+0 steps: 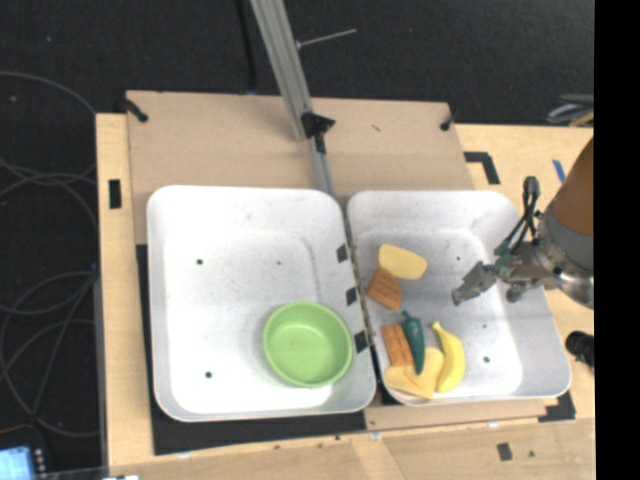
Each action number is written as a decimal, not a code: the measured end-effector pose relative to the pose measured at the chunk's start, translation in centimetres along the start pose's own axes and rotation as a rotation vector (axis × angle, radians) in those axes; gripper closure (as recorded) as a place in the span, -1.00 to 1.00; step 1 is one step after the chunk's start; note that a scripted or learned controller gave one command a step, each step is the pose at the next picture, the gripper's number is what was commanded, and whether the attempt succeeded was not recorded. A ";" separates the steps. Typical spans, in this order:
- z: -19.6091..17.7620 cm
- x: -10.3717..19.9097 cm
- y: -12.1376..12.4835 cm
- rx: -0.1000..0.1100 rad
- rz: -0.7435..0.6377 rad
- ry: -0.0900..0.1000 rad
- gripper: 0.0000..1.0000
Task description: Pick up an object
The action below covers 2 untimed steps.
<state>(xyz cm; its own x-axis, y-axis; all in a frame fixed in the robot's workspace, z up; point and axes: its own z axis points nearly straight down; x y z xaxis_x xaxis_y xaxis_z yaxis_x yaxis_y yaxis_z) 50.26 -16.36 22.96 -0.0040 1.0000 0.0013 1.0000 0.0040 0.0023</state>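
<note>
A: What are the two shallow white bins [250, 218] made of?

B: Smooth plastic by the look of it, slightly glossy and flecked with dark specks. The round lime-green bowl [307, 343] at lower centre is matt plastic.

A: And the bench?

B: The pale tan bench top [240, 138] looks like matt wood or board. The slanted grey pole [280, 53] at the top looks like brushed metal.

A: The toy food?

B: The curved yellow banana [451, 356] has a smooth plastic sheen.

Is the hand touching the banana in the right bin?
Apart. The camera view shows bare white floor of the right bin between the hand and the banana, which lies lower, among the other food.
</note>
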 end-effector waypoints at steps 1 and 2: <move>0.0 0.0 0.0 0.000 0.001 0.000 -1.00; 4.8 -1.1 -0.4 0.006 0.006 -0.003 -1.00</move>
<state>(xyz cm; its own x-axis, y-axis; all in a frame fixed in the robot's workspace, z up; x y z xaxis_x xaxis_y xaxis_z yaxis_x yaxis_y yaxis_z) 49.83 -17.43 18.11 0.0016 1.0000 -0.0018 1.0000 -0.0016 -0.0034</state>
